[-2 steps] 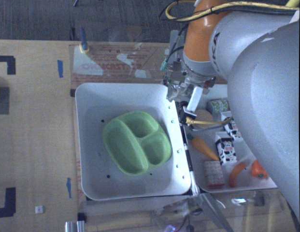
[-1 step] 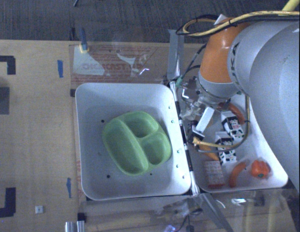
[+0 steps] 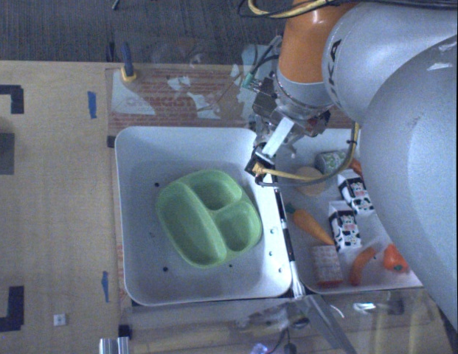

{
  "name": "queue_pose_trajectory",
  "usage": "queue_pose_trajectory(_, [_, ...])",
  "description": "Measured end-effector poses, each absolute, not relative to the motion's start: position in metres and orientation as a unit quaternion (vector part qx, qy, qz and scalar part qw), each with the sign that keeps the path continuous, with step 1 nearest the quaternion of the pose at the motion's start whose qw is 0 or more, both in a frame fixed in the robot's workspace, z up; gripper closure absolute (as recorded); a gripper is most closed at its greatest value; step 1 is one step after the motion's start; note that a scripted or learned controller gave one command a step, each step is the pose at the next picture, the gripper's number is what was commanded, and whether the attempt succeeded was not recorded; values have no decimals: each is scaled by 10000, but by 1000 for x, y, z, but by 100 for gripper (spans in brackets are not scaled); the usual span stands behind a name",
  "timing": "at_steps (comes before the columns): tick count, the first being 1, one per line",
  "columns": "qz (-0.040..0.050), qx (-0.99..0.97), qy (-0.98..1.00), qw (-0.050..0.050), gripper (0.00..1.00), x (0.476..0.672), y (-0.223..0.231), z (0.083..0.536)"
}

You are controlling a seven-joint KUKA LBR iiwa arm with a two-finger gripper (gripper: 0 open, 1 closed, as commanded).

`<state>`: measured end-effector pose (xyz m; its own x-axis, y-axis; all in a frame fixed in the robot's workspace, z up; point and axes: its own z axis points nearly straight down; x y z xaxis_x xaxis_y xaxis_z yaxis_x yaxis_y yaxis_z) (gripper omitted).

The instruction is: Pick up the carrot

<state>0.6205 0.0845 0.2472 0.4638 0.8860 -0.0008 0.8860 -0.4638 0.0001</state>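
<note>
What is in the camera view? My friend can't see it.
A grey and orange arm hangs over the top end of two white bins, about where they meet. In the right bin a carrot lies beside two cow-print cartons. The left bin holds a green plate.

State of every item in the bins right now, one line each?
carrot: lying flat in the right bin, not lifted
green plate: right side up in the left bin, nothing on it
lower milk carton: at rest in the right bin, beside the carrot
</note>
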Motion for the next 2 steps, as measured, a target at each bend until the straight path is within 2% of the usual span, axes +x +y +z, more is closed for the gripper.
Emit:
queue_pose_trajectory(1, [-15, 8424, 5389, -10, 100, 605, 9, 193])
queue_pose_trajectory(2, [-19, 8952, 4456, -19, 100, 555, -57, 184])
